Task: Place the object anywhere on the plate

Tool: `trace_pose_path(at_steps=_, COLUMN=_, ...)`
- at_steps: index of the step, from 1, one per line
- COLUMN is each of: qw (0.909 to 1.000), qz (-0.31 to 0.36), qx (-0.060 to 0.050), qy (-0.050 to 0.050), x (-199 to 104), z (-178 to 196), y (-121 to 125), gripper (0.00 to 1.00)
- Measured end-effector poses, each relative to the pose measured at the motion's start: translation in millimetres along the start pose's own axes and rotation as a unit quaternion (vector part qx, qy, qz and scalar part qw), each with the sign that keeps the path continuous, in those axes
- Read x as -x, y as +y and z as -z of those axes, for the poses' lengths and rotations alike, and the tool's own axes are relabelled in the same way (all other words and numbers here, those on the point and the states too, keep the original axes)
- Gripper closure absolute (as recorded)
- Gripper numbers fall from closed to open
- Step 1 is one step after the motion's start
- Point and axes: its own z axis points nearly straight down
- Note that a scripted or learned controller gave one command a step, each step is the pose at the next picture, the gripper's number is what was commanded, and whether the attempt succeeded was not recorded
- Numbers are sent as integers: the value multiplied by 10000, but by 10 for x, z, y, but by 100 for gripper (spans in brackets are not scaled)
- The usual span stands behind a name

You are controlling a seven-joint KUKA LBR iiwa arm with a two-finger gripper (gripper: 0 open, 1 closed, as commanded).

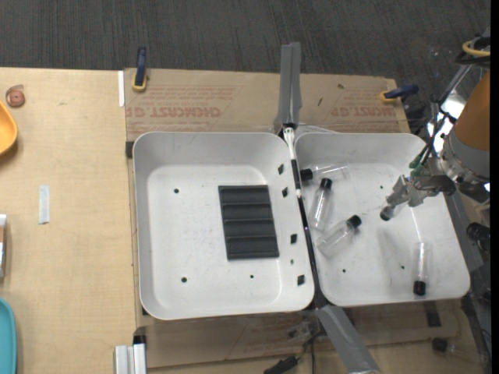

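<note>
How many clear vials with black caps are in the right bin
4: one vial near the top left, one below it, one mid-bin, one lower right. The gripper could hide another.

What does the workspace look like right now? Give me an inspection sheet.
Surface: two white bins, left bin and right bin, on cardboard.
Job's things: black ridged plate flat in the left bin; four clear vials with black caps in the right bin, at and.
Clutter: clamps on the cardboard's far edge.
Grippers: gripper over the right bin, near no vial.
Cables: nothing seen.
Surroundings: wooden bench left, dark floor beyond.
</note>
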Motion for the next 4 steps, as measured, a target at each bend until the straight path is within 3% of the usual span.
trace_pose_path(at_steps=1, qw=9818, qz=1899, qx=-1, qy=1, x=-695, z=-276, y=53, gripper=100)
trace_pose_path(at_steps=2, qw=9495, qz=3139, qx=6, qy=-4, x=-1671, z=-101, y=438, gripper=100)
trace_pose_path(at_steps=3, qw=9658, qz=2591, qx=-9, qy=-2, x=-2426, z=-369, y=396, gripper=100)
trace_pose_path(at_steps=4, qw=9510, qz=3092, qx=-17, qy=-2, x=-2961, z=-354, y=154, gripper=100)
